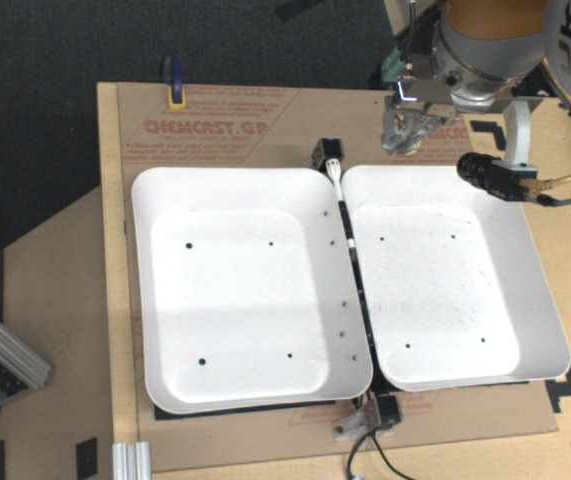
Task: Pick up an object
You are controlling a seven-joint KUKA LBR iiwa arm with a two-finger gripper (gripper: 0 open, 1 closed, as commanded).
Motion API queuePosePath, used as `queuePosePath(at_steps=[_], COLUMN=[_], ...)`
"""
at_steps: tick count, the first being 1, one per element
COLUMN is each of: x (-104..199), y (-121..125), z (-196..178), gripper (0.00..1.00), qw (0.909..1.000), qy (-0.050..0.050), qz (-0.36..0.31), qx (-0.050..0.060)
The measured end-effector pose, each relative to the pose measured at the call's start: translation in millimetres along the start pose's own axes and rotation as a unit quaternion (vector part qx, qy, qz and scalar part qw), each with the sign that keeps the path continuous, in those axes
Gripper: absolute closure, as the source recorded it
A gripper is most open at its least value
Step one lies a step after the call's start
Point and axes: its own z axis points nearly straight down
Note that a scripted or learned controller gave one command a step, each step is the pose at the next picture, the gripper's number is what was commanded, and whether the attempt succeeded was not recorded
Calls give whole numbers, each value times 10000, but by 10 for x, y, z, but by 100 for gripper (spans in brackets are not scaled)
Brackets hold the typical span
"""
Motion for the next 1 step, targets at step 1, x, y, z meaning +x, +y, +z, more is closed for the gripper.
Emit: queuePosePath(at_steps=[1], x=[983], y=[371], z=[787], gripper=[100], qw=[9999], qy=[42], qz=[-124], qx=[73])
